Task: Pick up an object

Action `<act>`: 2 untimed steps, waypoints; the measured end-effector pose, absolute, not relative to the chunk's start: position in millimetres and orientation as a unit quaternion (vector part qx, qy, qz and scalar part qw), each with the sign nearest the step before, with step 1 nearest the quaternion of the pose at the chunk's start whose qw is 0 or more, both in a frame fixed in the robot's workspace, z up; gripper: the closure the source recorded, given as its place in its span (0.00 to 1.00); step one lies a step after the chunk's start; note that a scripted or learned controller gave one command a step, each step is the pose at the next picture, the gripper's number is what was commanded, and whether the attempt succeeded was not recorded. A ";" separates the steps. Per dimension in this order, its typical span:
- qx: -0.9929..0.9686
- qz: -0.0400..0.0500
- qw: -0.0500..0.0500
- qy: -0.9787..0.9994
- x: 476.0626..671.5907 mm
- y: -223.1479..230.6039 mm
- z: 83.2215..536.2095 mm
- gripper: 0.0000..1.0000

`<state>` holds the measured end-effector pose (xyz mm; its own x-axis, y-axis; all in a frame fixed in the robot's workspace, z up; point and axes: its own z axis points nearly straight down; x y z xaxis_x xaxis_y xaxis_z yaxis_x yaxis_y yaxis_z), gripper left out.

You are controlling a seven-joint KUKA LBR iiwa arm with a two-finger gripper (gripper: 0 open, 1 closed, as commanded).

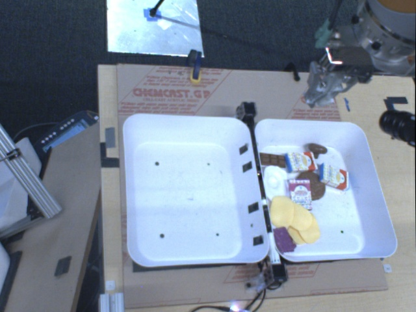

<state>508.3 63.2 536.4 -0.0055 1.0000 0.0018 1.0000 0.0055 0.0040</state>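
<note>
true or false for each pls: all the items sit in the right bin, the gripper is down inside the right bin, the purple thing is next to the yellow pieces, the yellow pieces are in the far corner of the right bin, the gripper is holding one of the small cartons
1. All the items sit in the right bin. True.
2. The gripper is down inside the right bin. False: it hangs above the bench beyond the bin's far rim.
3. The purple thing is next to the yellow pieces. True: it lies at their near left edge.
4. The yellow pieces are in the far corner of the right bin. False: they lie near its near left side, by the divider.
5. The gripper is holding one of the small cartons. False: the small cartons lie in the bin.
</note>
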 end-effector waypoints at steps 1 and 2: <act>0.708 0.001 0.001 0.707 485.6 25.6 535.5 1.00; 0.707 0.001 0.001 0.707 486.6 21.3 535.3 1.00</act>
<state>486.6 21.3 535.3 -0.0002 1.0000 0.0003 1.0000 0.0002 0.0026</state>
